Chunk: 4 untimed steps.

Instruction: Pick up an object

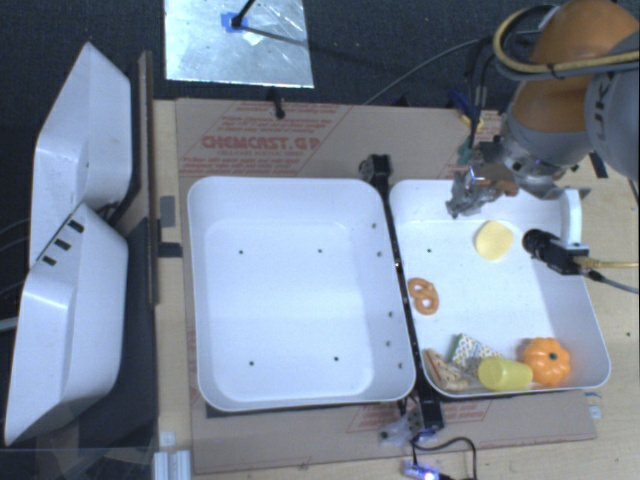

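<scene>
My gripper hangs over the far left part of the right bin, just above its floor, with nothing visible between its fingers. A pale yellow round object lies on the bin floor a little to the right and nearer than the gripper. A brown pretzel rests near the bin's left wall. At the near edge sit an orange pumpkin, a yellow cup lying on its side, and a patterned packet.
The left bin stands beside the right one, joined by a black divider strip. A shiny metal plate lies beyond the bins. White housings stand at the far left of the bench.
</scene>
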Each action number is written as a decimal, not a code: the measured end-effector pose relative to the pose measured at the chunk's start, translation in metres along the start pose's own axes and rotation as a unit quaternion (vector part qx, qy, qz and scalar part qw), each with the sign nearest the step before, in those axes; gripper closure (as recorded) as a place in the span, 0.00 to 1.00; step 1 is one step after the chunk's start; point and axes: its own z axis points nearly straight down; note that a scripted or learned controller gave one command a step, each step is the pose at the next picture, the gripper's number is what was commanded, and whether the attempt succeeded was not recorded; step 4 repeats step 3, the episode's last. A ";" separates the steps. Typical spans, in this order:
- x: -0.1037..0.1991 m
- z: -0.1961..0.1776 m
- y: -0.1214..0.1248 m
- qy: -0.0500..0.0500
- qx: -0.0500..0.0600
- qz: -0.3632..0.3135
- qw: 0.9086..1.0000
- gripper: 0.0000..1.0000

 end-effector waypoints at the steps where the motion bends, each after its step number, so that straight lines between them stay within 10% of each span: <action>1: 0.055 -0.004 0.013 0.000 -0.001 0.000 1.000 1.00; 4: 0.143 0.001 0.031 0.000 0.000 0.000 1.000 1.00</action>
